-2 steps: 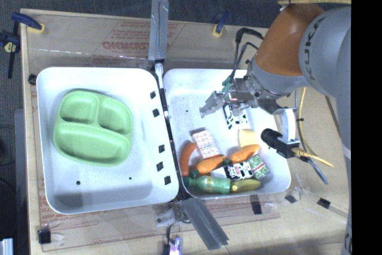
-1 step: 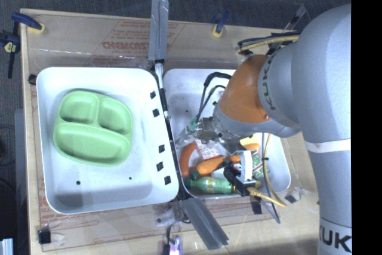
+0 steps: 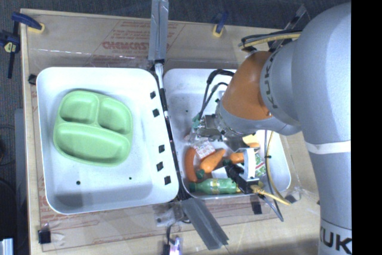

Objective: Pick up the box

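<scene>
The arm (image 3: pixel 316 98) is what we meet first, its grey bulk and orange band coming in from the right over the right bin (image 3: pixel 179 83). Beneath it we see the gripper (image 3: pixel 206 128) down among the clutter, but we cannot tell how its pincer stands or whether it has anything. Just below lie a carrot (image 3: pixel 209 161) and a green bottle (image 3: pixel 216 187) along the bin's near wall. The box (image 3: pixel 258 163), white with green and red print, sits at the bin's right side, partly hidden by cables. In the left bin (image 3: pixel 48 188) we see a green tray (image 3: pixel 94 126).
</scene>
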Motion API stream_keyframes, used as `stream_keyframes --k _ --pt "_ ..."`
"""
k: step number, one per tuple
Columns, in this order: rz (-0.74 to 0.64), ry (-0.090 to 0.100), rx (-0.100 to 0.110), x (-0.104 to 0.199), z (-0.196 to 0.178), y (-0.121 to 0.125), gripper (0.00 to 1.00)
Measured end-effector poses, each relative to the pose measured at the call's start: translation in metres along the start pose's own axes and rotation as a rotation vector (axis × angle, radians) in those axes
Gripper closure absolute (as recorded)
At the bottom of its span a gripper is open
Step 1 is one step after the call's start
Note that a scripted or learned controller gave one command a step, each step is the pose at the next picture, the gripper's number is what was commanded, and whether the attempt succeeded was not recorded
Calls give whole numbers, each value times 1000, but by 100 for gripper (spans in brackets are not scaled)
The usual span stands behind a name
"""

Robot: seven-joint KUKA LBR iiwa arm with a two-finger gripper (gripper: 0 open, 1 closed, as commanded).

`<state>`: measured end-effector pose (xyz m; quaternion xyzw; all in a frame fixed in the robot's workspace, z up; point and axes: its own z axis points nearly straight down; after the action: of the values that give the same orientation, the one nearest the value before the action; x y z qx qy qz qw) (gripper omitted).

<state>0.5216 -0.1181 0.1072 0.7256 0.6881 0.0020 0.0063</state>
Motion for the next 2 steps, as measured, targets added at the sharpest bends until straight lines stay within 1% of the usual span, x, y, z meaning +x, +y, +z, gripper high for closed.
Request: stream_keyframes --k 1,2 --pt "0 0 0 0 0 0 0" --pt "-2 7 14 34 -85 -45 0"
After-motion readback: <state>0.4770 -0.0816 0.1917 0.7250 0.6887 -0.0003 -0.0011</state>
